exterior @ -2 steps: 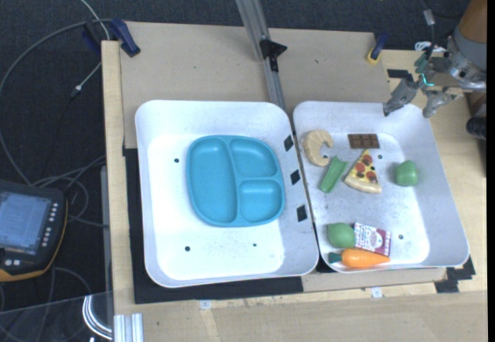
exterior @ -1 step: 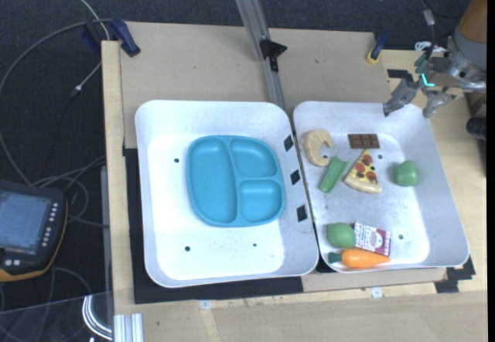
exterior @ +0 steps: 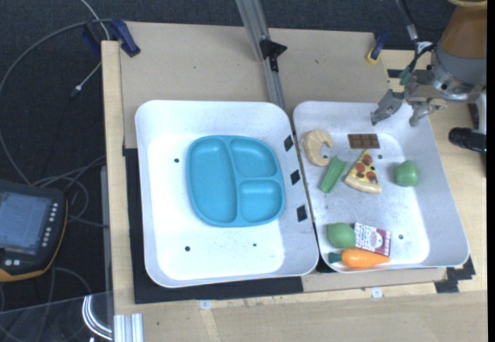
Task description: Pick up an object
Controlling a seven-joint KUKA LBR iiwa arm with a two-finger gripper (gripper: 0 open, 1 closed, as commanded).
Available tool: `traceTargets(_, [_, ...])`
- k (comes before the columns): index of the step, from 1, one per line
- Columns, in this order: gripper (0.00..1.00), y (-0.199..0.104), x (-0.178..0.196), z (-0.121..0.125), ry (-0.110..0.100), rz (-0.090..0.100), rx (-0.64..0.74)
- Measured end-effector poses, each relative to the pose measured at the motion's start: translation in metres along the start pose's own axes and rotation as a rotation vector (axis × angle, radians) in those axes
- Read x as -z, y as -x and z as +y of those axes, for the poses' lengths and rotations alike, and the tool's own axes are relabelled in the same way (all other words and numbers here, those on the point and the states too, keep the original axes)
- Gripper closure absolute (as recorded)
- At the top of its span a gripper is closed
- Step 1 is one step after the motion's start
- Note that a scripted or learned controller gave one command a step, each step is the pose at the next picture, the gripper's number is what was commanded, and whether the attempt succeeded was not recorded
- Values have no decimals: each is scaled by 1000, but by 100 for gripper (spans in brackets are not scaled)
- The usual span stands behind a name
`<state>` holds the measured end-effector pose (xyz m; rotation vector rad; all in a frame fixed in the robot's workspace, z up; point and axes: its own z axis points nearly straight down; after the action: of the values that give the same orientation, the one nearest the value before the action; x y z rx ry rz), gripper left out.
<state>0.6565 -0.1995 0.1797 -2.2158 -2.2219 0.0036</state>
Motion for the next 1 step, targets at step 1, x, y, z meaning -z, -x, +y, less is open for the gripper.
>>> traceTargets(1, [0,7,-47,4,-1,0,-2])
